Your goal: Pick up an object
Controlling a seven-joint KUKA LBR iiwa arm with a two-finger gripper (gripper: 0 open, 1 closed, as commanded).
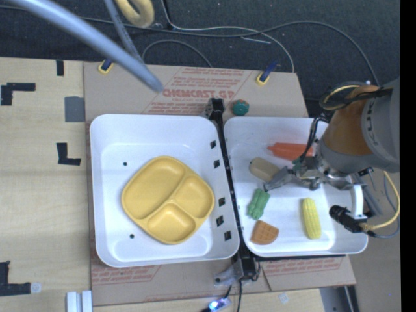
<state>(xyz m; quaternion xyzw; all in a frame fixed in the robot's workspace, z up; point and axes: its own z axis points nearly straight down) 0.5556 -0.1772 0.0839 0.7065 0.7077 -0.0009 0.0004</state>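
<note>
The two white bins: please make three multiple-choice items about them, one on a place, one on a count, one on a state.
1. Where is the yellow plate?
A. left bin
B. right bin
C. on the cardboard

2. How many compartments does the plate have?
A. two
B. three
C. five

3. How does the corn cob lie relative to the gripper?
A. between its fingers
B. apart from it, on the bin floor
C. under the waffle

Answers: 1 A, it fills the left bin's floor. 2 B, three hollows show. 3 B, bare white floor separates them.
</note>
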